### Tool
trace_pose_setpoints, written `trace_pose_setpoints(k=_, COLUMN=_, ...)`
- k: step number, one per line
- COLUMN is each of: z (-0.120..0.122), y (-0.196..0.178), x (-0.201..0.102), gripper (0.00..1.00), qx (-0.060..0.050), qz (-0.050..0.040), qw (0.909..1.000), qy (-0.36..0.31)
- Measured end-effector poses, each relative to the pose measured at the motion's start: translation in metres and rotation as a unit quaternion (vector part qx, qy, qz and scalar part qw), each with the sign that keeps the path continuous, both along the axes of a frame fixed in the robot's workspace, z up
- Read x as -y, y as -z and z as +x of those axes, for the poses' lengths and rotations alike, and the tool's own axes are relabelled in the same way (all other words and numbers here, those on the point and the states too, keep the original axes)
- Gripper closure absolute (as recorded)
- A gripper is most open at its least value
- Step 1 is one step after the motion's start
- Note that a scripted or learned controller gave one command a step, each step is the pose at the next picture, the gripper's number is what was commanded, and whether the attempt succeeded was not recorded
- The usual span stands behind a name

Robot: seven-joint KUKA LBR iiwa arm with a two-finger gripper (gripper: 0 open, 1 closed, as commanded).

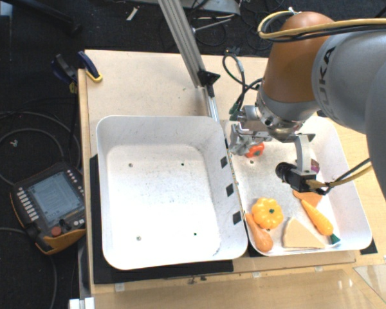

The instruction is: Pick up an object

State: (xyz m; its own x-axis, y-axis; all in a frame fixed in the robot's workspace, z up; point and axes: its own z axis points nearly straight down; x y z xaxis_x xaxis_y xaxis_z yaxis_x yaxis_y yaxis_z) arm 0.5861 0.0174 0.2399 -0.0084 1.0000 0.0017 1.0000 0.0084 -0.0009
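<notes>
Hovering over the glossy right bin [347,172], the metal tool [248,143] has an unclear grip state.

Tool [248,141] over right bin [351,206], yellow pumpkin [267,212], carrot [318,217]

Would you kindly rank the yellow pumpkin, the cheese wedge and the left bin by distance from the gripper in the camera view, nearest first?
From the gripper, at the right bin's upper left:
1. Left bin, its right wall just left of the gripper.
2. Yellow pumpkin, below it in the right bin.
3. Cheese wedge, farther down near the front edge.
</notes>
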Motion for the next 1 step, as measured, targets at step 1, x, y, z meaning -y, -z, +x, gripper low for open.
trace_pose_setpoints(k=1, z=-0.0083, y=-0.0022, x=-0.0548, gripper=1.0, qx=0.0, qz=0.0001, qw=1.0, qy=0.0)
